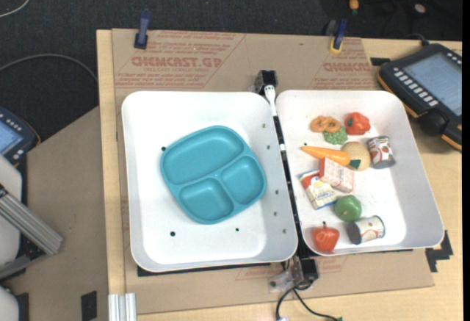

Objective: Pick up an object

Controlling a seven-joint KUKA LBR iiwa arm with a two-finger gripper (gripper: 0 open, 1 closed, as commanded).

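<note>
1. Objects for picking sit in the right bin [418, 187]; no arm or gripper in frame, so can't tell its state.
2. Right bin, far end: pretzel [324, 123], red pepper [358, 122], green broccoli-like piece [336, 136].
3. Mid: carrot [326, 153] lying across, tan round item [355, 153] touching it, small can [380, 151] just beside.
4. Below: two small cartons [328, 184] touching, green round fruit [348, 207], a second can [366, 229] on its side, red tomato [326, 238] at the near edge.
5. Left bin [147, 121]: teal 3-compartment plate [212, 174], roughly centred.
6. Both bins rest on a cardboard-covered bench [220, 55]; blue clamp [142, 29] at its far edge.
</note>
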